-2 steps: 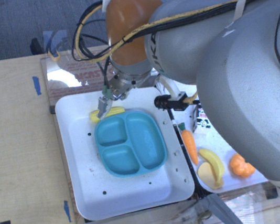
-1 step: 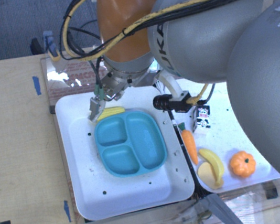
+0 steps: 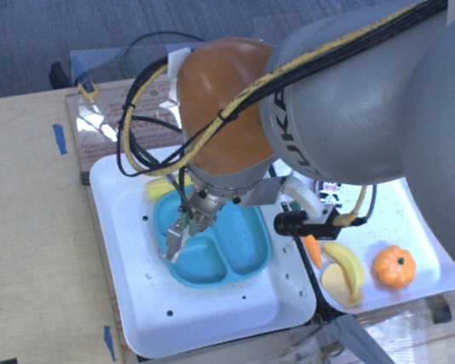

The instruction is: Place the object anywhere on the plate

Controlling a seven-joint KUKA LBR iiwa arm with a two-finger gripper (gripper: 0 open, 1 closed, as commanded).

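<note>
Arm (image 3: 350,87) overhangs blue plate (image 3: 239,252); banana (image 3: 346,273), pumpkin (image 3: 395,266) lie right

This looks like a robotics lab, not a home or kitchen. A big grey industrial arm (image 3: 353,104) with bundled cables looms over a plywood bench (image 3: 28,253) marked with black and blue tape. On that bench sit two white bins (image 3: 138,321) holding a blue divided plate (image 3: 239,248) and toy food. Beyond the bench lies grey office carpet (image 3: 180,3).
</note>
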